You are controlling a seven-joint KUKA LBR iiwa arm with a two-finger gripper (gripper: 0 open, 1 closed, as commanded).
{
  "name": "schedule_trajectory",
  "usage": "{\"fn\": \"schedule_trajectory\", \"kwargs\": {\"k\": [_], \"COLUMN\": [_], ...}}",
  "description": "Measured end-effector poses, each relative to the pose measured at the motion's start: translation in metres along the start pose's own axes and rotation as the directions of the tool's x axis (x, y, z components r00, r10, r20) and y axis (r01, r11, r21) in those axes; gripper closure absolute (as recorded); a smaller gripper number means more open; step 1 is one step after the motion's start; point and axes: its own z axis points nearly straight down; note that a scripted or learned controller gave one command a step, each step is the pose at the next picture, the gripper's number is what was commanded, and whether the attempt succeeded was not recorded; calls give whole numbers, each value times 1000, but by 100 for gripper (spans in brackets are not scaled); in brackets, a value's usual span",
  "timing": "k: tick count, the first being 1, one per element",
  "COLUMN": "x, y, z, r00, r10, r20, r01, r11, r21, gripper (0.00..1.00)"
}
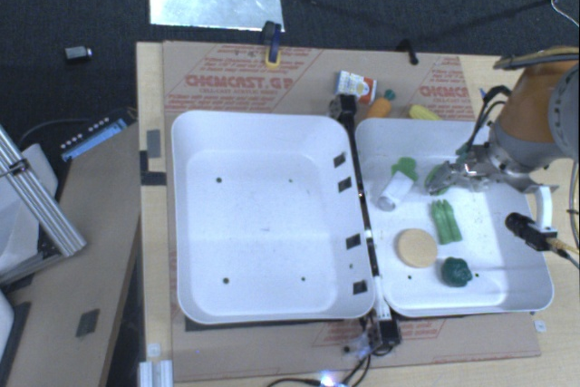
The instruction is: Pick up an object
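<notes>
The right bin (507, 285) holds several objects: a small light green piece (404, 166), a white cylinder (395, 189), a ribbed green piece (445, 221), a flat tan disc (417, 247) and a dark green lump (456, 271). My gripper (441, 178) hangs low over the upper middle of this bin, pointing left. It is just right of the white cylinder and the light green piece, and above the ribbed green piece. I see nothing held in it. The arm's orange band (535, 109) sits behind it at the right.
The left bin (195, 149) lies beside the right one, with black clips (353, 240) along the shared wall. Behind the bins on the cardboard lie a white-and-orange bottle (355, 86), an orange item (381, 107) and a yellow item (422, 113). A black part (528, 230) juts over the right bin's right side.
</notes>
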Motion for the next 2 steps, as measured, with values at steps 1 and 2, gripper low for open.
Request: {"fn": "schedule_trajectory", "kwargs": {"k": [1,2], "x": [1,7], "y": [-1,-111], "z": [-11,1], "r00": [1000,1000], "r10": [0,7], "r20": [-2,-6], "r01": [0,-7], "r11": [1000,1000], "r21": [1,15], "gripper": [100,100]}}
